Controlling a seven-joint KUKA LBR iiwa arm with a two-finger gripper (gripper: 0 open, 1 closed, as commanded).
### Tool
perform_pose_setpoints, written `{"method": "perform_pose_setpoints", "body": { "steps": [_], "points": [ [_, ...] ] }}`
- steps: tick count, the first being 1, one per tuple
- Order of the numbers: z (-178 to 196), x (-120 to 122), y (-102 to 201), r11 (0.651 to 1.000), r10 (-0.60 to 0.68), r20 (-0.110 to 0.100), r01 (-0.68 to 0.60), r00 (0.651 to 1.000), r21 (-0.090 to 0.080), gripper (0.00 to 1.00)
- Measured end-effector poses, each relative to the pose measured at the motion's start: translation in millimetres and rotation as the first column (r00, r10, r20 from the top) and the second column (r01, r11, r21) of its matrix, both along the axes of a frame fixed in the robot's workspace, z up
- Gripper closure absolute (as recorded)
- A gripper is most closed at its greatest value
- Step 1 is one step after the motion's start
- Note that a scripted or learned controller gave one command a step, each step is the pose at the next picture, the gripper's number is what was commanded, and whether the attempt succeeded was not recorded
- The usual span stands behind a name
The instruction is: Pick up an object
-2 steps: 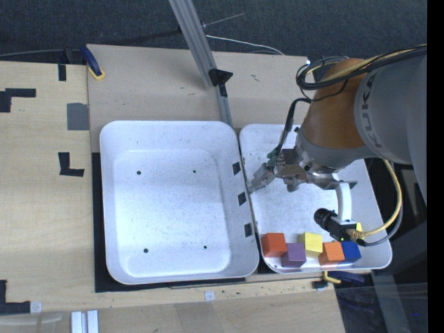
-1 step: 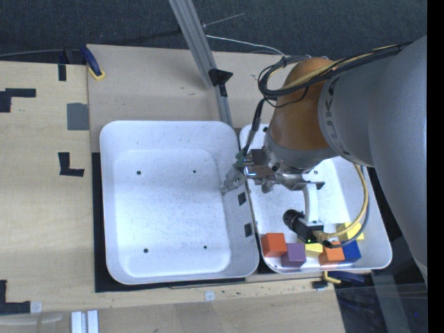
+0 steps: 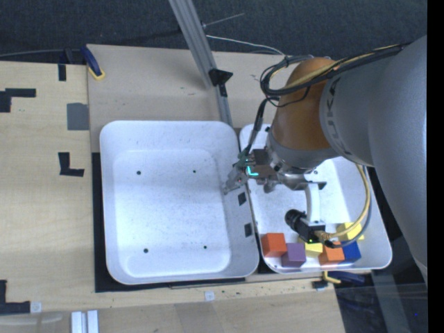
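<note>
The candidates for picking are small blocks huddled at the near edge of the right bin: an orange block, a purple block touching it at about four o'clock, then a yellow block, a second orange block and a blue block. The gripper hangs at roughly eleven o'clock from them, over the rim between the bins; whether it is spread or closed cannot be told. A good pick would probably target the outer orange block, descending vertically. The left bin lies beyond.

Orange block, purple block, right bin's near corner
</note>
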State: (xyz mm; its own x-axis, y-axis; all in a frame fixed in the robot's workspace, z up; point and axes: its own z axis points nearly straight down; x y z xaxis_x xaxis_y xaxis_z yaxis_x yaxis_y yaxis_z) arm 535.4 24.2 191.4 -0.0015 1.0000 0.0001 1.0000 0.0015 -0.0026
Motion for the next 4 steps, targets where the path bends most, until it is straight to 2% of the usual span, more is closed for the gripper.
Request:
{"method": "perform_pose_setpoints", "body": {
  "steps": [2,3,4],
  "points": [
    [0.0,0.0,-0.2,1.000,-0.001,0.000,0.001,1.000,0.000,0.00],
    [9.5,-0.1,0.2,1.000,0.000,-0.002,0.000,1.000,0.001,1.00],
    [9.1,-0.2,0.2,1.000,0.000,-0.002,0.000,1.000,0.001,0.00]
  ]
}}
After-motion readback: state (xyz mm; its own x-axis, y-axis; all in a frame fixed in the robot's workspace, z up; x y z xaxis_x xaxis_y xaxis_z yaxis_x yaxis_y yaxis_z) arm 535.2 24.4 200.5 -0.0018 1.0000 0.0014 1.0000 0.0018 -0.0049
